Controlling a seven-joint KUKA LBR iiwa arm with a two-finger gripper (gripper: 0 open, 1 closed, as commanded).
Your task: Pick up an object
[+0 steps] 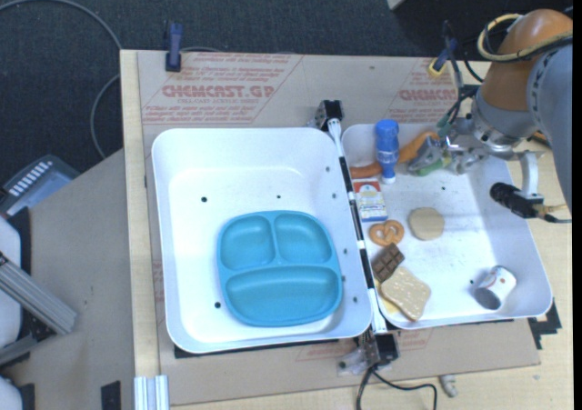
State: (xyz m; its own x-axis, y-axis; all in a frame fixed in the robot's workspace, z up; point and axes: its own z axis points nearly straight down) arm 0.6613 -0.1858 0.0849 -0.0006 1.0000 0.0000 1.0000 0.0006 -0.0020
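Gripper (443,152) hung over the right bin's (523,245) far edge.
Its hold couldn't be told; a carrot (416,144) lay beside it, the bin's middle open.

A blue divided plate (279,267) lies in the white left bin (182,163). The right bin (518,245) is white too, holding a blue bottle (387,150) and a tan cookie (426,224).

Right bin (509,245) mid open; blue bottle (387,149) + food crowd its left wall.
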